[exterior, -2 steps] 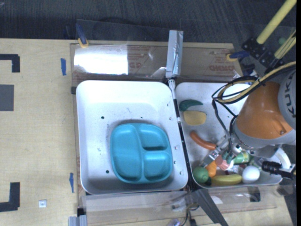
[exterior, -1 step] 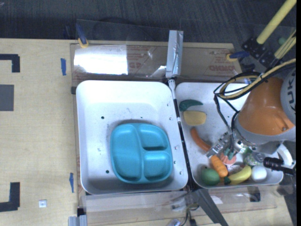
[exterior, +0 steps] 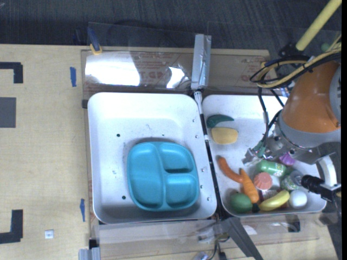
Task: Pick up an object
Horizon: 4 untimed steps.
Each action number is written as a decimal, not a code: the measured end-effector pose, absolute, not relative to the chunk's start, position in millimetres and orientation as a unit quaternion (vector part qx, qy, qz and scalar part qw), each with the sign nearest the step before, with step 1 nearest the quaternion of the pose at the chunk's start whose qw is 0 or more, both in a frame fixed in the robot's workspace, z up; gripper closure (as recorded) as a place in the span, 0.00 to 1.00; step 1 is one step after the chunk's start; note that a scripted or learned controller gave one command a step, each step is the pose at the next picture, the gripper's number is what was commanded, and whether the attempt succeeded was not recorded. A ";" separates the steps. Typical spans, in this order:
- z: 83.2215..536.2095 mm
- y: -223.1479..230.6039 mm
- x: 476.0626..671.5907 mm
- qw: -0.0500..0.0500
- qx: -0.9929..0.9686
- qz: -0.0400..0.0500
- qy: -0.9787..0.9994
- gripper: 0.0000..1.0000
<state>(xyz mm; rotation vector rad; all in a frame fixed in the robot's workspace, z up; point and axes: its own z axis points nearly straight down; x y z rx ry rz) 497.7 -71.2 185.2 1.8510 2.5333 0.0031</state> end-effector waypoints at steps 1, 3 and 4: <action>195.6 -71.0 499.3 0.005 0.589 0.002 0.808 1.00; 184.7 -55.1 480.9 -0.001 0.451 0.000 0.893 0.00; 92.9 -117.6 488.3 0.000 0.522 0.000 0.853 0.00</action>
